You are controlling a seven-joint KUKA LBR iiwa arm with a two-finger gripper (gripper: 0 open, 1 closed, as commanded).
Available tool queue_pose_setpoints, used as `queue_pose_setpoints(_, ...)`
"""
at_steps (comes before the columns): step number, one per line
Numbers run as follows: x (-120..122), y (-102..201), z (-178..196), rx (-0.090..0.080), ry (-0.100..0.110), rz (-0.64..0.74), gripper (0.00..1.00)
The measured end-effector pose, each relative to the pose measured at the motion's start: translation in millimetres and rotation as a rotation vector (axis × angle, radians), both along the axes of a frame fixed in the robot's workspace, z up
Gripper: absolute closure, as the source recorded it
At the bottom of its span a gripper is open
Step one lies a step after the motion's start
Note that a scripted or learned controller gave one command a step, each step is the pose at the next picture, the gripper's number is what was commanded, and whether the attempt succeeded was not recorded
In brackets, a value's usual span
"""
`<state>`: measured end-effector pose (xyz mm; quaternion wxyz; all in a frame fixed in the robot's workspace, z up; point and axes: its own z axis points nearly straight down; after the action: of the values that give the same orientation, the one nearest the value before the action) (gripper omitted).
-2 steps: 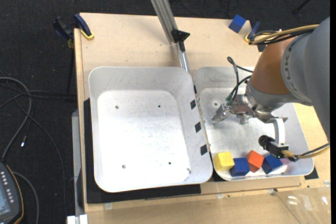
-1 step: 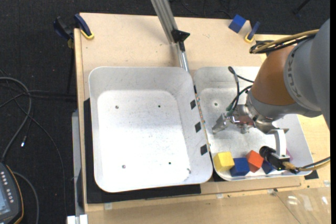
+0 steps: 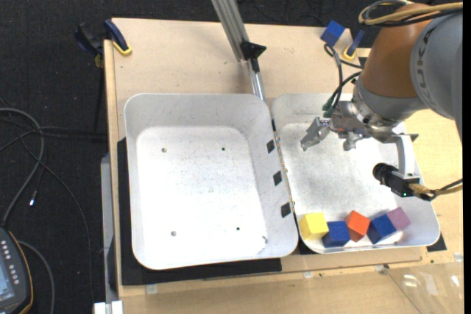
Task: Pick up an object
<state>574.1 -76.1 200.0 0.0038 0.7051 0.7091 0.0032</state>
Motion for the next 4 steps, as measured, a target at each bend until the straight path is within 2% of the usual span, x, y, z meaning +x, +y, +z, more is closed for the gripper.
queue_pose_setpoints(1, -20, -27, -58, 0.0, 0.016, -0.01, 0.0)
queue_pose_setpoints(2, -18, -26, -55, 0.0, 0.011, -0.006, 0.0)
queue_pose_setpoints(3, 17, -26, -107, -0.001, 0.009, -0.002, 0.0)
queue_pose_setpoints(4, -14, -27, -105, 0.001, 0.014, -0.007, 0.0)
